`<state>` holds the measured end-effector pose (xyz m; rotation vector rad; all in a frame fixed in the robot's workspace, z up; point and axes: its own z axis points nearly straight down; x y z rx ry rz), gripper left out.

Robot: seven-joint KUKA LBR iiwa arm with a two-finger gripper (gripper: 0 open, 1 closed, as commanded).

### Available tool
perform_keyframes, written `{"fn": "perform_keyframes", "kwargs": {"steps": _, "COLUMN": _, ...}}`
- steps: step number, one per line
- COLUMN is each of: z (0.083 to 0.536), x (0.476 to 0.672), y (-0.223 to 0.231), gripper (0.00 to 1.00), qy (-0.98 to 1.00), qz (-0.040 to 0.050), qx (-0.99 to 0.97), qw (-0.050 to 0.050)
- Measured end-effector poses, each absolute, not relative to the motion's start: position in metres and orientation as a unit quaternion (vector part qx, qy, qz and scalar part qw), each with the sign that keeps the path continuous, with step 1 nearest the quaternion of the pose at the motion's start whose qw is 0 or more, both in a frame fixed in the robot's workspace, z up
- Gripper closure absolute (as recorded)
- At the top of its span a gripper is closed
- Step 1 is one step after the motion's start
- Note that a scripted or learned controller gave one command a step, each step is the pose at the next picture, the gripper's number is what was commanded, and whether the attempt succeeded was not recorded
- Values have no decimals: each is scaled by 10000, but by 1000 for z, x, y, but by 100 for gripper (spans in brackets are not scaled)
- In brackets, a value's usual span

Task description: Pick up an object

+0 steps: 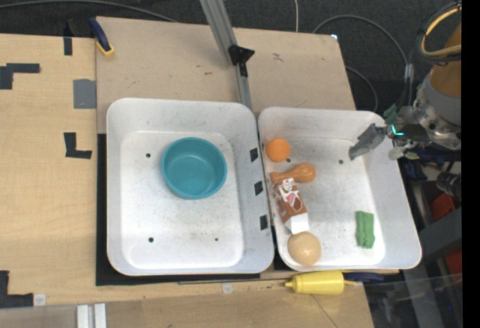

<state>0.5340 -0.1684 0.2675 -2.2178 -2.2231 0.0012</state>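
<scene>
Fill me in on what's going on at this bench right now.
A grey robot arm with an orange band reaches in from the right, and its claw hangs over the upper right part of the right bin with nothing between its fingers. That bin holds an orange ball, a small brown gourd-shaped piece, a red-brown packet, a beige ball and a green piece. The left bin holds a teal bowl. A yellow bottle lies on the bench in front of the right bin.
</scene>
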Motion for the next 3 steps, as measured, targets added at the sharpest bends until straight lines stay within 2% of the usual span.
{"fn": "perform_keyframes", "kwargs": {"steps": 1, "z": 224, "x": 535, "y": -166, "gripper": 0, "qy": -7076, "qz": 21, "qx": -7066, "qw": 21}}
{"fn": "perform_keyframes", "kwargs": {"steps": 3, "z": 96, "x": 528, "y": -161, "gripper": 0, "qy": -7077, "qz": 26, "qx": -7065, "qw": 39}}
